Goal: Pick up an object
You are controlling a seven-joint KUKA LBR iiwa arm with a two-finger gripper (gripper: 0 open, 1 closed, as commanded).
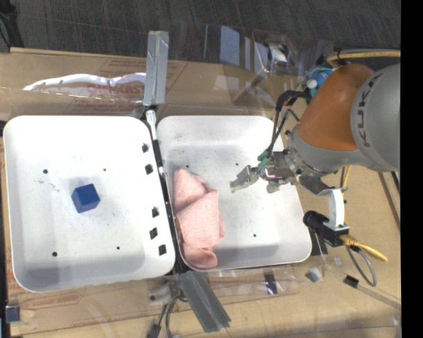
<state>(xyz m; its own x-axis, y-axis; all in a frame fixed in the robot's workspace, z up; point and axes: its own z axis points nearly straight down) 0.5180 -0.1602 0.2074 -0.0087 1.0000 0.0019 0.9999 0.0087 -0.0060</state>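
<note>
1. The grey KUKA arm [366,118], its orange band bulging above the wrist, reaches in from the right of the camera view and bends over the right-hand white bin [268,255], wrist turned toward the bin's centre.
2. The gripper [241,181] hangs over the bare floor of that bin, near its middle, pointing left; whether its fingers stand apart or together cannot be told at this size, and nothing can be seen between them.
3. A pink cloth [196,217] lies crumpled along the left wall of the right bin, running from about mid-height down to the near corner, just beside the gripper but apart from it.
4. A small blue cube [86,197] sits alone on the floor of the left bin [28,273], well apart from the arm.
5. Black and yellow cables [352,243] trail from the arm's lower side over the bench.
</note>
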